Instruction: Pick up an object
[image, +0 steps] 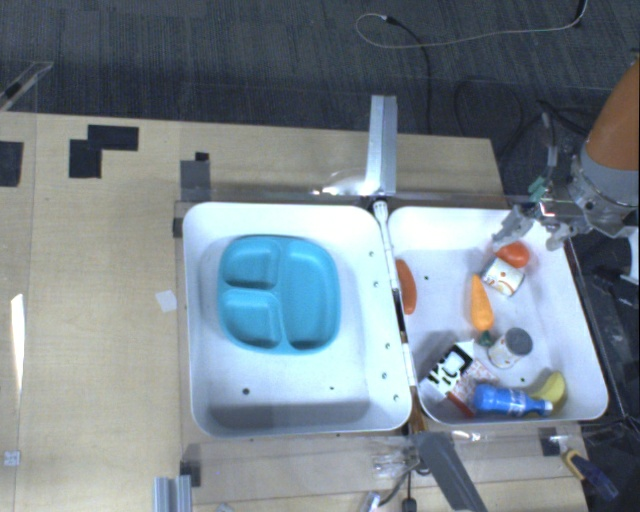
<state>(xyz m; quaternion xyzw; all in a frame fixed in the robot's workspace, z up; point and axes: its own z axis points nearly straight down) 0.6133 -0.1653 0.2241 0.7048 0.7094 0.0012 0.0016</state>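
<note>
Gripper (530, 222) hangs over the right bin's (590, 330) far corner, fingers spread, just above the orange-capped bottle (506, 270).

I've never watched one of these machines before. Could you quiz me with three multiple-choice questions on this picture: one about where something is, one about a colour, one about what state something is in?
1. Where does the divided plate lie?
A. left bin
B. right bin
C. on the bench outside the bins

2. What colour is that plate?
A. red
B. blue
C. yellow

3. How does the tool stand?
A. open above the right bin's far corner
B. shut on the plate
C. resting in the left bin

Answers: 1 A, it sits alone in the left bin. 2 B, it is light blue. 3 A, its fingers are spread near the orange-capped bottle.
</note>
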